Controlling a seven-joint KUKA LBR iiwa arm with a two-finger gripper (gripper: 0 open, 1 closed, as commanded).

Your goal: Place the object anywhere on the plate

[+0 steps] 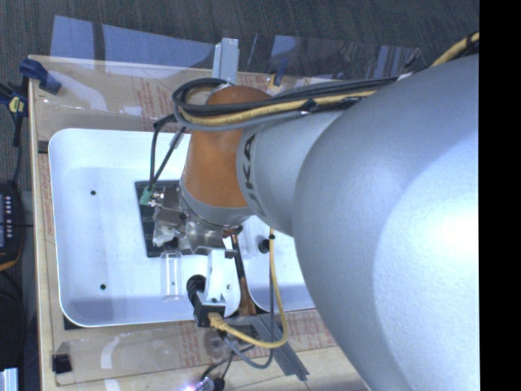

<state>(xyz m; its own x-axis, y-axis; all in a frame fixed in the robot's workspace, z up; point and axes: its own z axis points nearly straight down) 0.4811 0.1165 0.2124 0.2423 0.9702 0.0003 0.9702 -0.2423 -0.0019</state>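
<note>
My gripper [167, 236] hangs low over the right half of the left white bin [81, 218], its dark body close to the bin floor. The orange wrist band [216, 161] and the wide grey arm [383, 218] cover the middle and right of the camera view. A small clear piece [171, 275] lies or hangs just below the gripper, and I cannot tell what it is. The arm hides whatever lies under and to the right of it.
A strip of the right bin [281, 287] shows under the arm. Yellow and black cables [244, 336] loop off the wrist toward the bench's front edge. A blue clamp [37, 73] sits at the bench's far left corner.
</note>
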